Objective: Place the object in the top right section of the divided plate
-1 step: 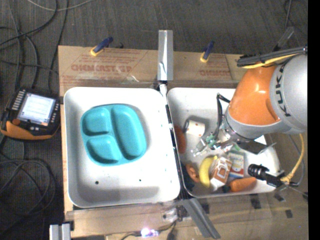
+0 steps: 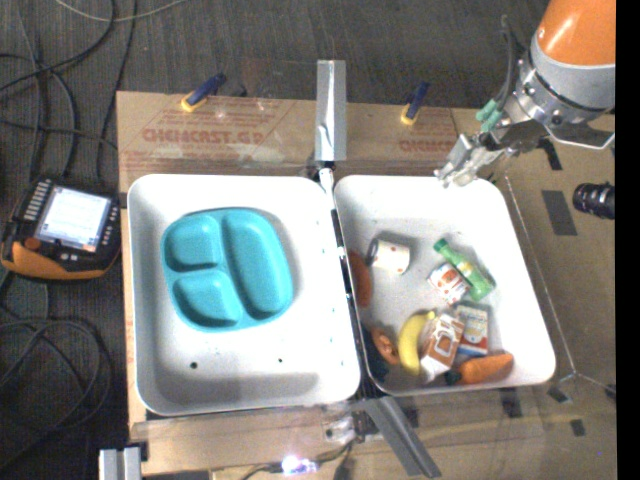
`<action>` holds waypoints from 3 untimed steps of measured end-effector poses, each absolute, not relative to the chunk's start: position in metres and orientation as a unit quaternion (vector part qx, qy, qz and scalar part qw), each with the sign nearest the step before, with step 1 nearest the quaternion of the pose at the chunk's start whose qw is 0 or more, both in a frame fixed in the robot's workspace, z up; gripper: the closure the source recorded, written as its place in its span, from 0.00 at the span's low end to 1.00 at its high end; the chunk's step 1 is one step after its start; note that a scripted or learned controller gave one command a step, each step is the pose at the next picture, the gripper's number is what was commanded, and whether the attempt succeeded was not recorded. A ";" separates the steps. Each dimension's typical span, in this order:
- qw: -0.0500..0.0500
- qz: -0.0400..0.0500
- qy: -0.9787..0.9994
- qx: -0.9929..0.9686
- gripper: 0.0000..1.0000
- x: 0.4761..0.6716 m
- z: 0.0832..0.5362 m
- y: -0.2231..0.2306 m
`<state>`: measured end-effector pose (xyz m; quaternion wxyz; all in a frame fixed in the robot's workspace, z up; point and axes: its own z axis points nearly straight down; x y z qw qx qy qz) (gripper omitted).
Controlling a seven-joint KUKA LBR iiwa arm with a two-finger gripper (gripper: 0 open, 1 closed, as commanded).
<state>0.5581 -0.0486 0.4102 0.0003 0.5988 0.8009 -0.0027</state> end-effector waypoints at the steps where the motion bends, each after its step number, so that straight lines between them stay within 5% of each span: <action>1: -0.002 -0.004 0.672 0.740 1.00 0.484 0.285 -0.032; 2: 0.001 -0.003 0.667 0.745 1.00 0.486 0.412 0.050; 3: 0.000 -0.004 0.579 0.815 1.00 0.484 0.310 0.122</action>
